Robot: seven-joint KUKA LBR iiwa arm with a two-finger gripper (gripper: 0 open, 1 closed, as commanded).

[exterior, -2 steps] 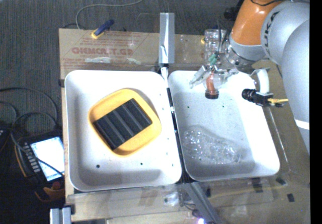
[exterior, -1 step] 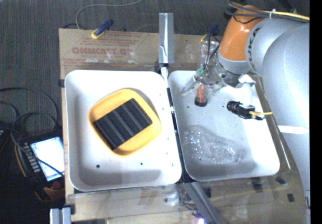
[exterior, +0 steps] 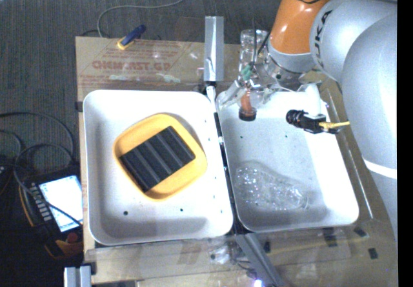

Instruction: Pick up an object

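Hovering hand (exterior: 248, 104) | rounded yellow pad (exterior: 155, 123), ribbed black top (exterior: 158, 157) | crinkled clear plastic (exterior: 268, 189)

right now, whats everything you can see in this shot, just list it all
yellow pad with black ridged top: 1, yellow and black, middle of the left bin
clear crinkled plastic: 1, transparent, near end of the right bin
left bin: 1, white, on the bench
right bin: 1, white, beside the left one
board: 1, brown with red lettering, behind the left bin
small stick-like item: 1, blue and yellow, on the board's far edge
lit screen: 1, pale, on the floor left of the bench
arm: 1, grey with orange band, from the right
gripper: 1, over the right bin's far left corner
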